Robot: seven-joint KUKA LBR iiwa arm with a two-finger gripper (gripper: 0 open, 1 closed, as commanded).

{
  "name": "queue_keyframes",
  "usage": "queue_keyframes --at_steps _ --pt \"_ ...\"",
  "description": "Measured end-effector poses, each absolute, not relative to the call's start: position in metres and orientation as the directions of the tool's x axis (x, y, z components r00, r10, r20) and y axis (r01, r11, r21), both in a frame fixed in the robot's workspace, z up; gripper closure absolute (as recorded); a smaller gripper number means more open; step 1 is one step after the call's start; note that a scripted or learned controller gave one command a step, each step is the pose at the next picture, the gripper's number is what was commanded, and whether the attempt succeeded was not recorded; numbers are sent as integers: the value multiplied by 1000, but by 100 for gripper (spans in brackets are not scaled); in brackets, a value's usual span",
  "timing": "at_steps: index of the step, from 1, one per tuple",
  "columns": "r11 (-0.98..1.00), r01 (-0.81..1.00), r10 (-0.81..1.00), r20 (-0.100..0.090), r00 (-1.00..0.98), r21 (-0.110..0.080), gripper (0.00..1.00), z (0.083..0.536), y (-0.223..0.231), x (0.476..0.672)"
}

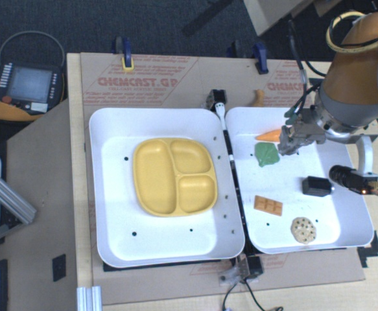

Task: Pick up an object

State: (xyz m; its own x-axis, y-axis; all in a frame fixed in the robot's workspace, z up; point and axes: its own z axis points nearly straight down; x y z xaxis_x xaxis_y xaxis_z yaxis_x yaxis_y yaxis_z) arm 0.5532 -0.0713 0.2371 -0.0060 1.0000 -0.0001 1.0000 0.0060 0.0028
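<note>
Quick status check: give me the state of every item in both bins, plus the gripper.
Yellow divided plate: flat in left bin.
Carrot: lying in right bin, beside the gripper.
Green piece: lying just below carrot.
Black block: resting flat.
Cracker: flat.
Cookie: flat.
Gripper: low over carrot and green piece.

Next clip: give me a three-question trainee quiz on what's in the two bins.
1. True or false: the yellow plate lies in the right bin.
2. Which item lies nearest the gripper? A) cookie B) green piece C) cracker
3. Fill in: the plate has ___ compartments.

Key: 1 false, it lies in the left bin; 2 B; 3 three.
</note>
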Motion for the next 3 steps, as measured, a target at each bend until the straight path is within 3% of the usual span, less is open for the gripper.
queue_keyframes --at_steps 1,3 --pt "6 1000 1000 1 -6 4 100 231 -24 591" --pt "5 1000 1000 1 -5 2 100 223 76 633"
